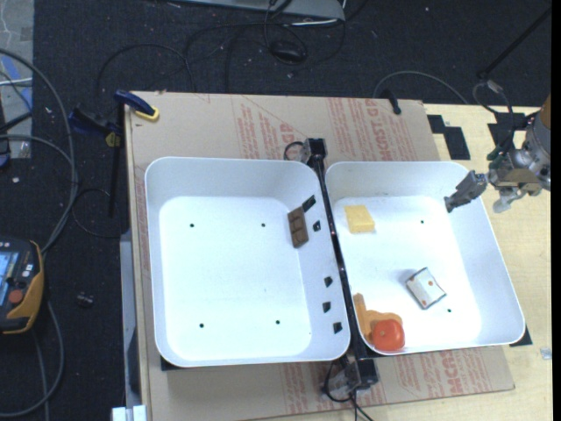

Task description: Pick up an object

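Gripper (478,193) sits at right bin's (491,261) far-right rim, fingers spread apart, holding nothing. Nearest target: small grey-white rectangular block (426,288), mid-bin. Advise centring above it, descending vertically.

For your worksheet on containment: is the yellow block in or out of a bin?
In: the yellow block lies on the right bin's floor.

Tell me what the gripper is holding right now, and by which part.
Nothing. The gripper hangs at the right bin's far right edge with nothing between its fingers. The yellow block, grey box and red-orange toy lie in that bin.
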